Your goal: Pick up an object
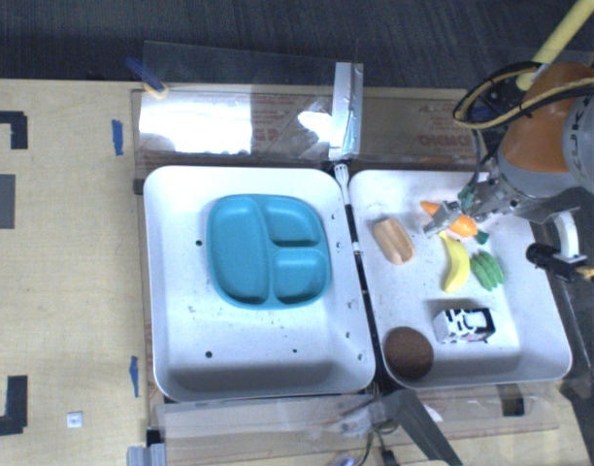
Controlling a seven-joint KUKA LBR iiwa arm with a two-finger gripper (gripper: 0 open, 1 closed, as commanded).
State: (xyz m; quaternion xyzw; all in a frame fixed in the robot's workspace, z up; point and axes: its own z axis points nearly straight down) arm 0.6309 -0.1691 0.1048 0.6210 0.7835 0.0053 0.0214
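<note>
My gripper [459, 214] reaches in from the right and is low over the back of the right bin [535, 352]. It sits right at a small orange toy [463, 227], with an orange tip [429, 207] showing just to its left. A yellow banana [455, 263] and a green vegetable [488, 269] lie just in front of the gripper. A tan bread roll [393, 240] lies to its left. Whether the orange toy is gripped or only touched is not visible.
A black-and-white object [464, 324] and a brown ball [409, 351] lie near the right bin's front. The left bin [161, 289] holds a blue divided plate [270, 250]. A clear plastic sheet [239, 115] stands behind the bins. The orange-banded arm [544, 139] fills the upper right.
</note>
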